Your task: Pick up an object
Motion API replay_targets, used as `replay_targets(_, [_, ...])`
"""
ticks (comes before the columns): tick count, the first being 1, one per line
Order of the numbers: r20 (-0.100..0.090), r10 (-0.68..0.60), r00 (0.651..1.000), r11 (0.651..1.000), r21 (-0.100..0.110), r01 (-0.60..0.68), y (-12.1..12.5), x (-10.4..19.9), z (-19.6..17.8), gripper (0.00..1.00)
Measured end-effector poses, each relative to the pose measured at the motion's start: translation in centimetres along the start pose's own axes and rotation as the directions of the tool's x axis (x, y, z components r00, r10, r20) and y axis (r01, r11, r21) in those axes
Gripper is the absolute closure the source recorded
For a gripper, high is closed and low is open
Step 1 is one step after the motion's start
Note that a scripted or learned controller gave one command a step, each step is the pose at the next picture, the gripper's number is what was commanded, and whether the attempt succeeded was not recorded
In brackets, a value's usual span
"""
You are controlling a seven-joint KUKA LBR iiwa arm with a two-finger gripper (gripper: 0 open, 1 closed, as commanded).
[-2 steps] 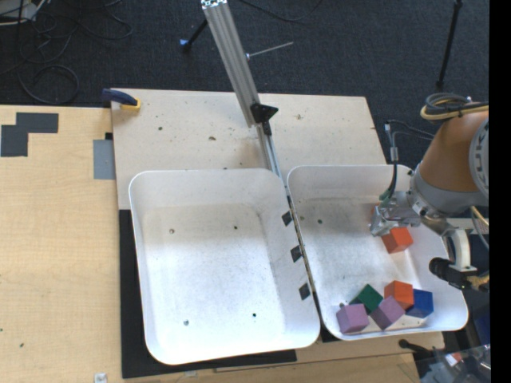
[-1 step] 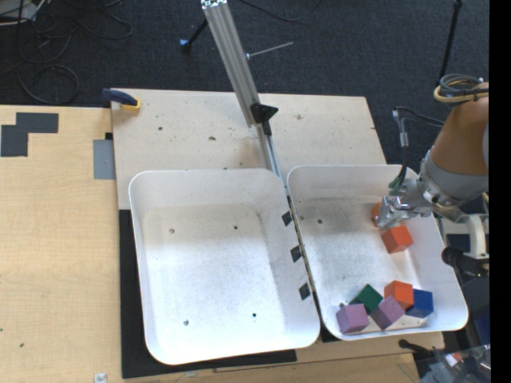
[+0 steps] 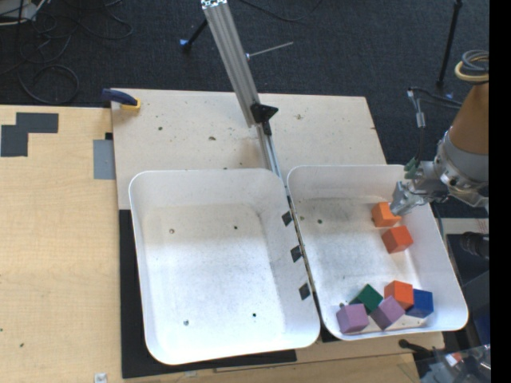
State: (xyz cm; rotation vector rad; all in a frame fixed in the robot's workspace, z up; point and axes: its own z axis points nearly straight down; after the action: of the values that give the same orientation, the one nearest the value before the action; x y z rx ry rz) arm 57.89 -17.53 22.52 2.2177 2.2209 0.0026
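Observation:
My gripper [image 3: 402,200] reaches into the right bin [image 3: 351,178] from the right, near the bin's far right side. Its tip sits right against the upper right edge of a small orange block [image 3: 383,214] that appears to rest on the bin floor. I cannot tell whether the block is between its fingers. A darker orange-red block [image 3: 398,238] lies just below it. In the bin's near corner sit a green block [image 3: 369,298], an orange block [image 3: 399,293], a blue block [image 3: 421,302] and two purple blocks [image 3: 352,317] [image 3: 387,312].
The left bin [image 3: 140,190] stands beside the right one, with black clips [image 3: 296,253] along the shared rim. A slanted aluminium post [image 3: 235,58] rises behind the bins. A blue-and-yellow clamp [image 3: 121,98] lies at the bench's far left corner.

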Motion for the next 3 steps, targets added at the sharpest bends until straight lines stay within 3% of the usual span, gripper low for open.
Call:
replay_targets(1, [-0.001, -0.002, 1.000, 1.000, 0.006, 0.002, 0.0, 0.0, 0.5, 1.00])
replay_targets(3, [-0.004, -0.003, 1.000, 1.000, 0.008, 0.003, -4.0, 9.8, -0.4, 1.00])
